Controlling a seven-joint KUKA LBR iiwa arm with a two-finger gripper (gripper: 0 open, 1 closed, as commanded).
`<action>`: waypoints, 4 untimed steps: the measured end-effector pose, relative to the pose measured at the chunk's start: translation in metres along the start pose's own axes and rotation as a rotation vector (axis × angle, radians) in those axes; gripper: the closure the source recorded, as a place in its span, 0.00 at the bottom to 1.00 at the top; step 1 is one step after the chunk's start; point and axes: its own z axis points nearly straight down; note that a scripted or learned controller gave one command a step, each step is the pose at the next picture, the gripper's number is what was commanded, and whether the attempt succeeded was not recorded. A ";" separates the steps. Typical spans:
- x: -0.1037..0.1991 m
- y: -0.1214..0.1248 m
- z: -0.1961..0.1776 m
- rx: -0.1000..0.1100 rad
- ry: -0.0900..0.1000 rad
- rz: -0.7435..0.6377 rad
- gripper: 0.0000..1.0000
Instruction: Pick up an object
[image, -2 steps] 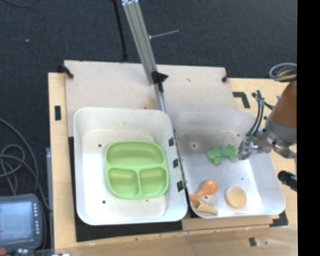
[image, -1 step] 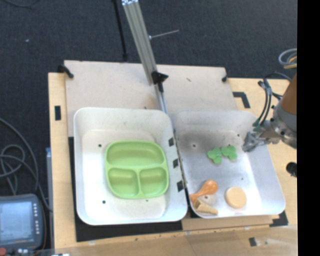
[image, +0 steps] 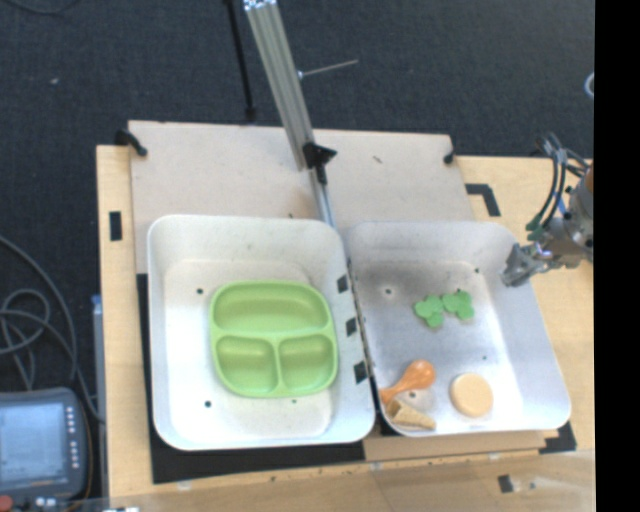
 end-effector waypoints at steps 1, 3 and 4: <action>0.051 0.007 0.010 0.007 0.004 -0.002 1.00; 0.156 0.014 0.008 0.005 0.005 -0.004 1.00; 0.218 0.013 0.014 0.008 0.005 -0.004 1.00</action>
